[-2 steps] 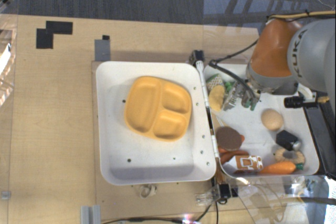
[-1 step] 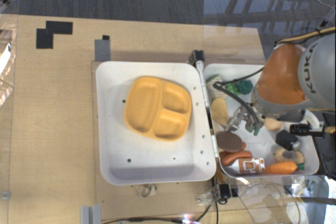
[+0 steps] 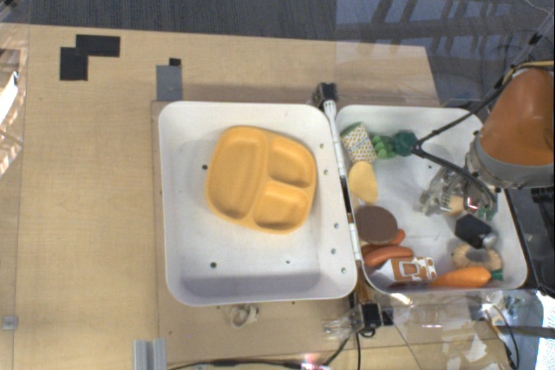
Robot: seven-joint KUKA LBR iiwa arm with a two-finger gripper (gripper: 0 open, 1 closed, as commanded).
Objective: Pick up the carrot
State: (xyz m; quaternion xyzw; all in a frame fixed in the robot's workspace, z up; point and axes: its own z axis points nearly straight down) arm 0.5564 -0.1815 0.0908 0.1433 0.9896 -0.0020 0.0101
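Camera view, read from left to right: the left bin holds a yellow divided tray; the right bin holds the clutter. Along the right bin's left side lie a corn cob, a pale yellow piece, a brown disc and a sausage. A green item sits near the far wall. A small carton lies at the near wall, and the carrot lies just right of it, flat along the near wall, tip toward the carton. A beige piece crowds it from behind. The gripper hangs over mid-bin, well apart from the carrot; whether it is spread or pressed together cannot be told, and nothing is seen in it. The approach step is judged to be in hand. To do it well, the tool should travel toward the near right corner, straddle the carrot across its thick end, away from the carton, and descend with room left for the wall-side finger.
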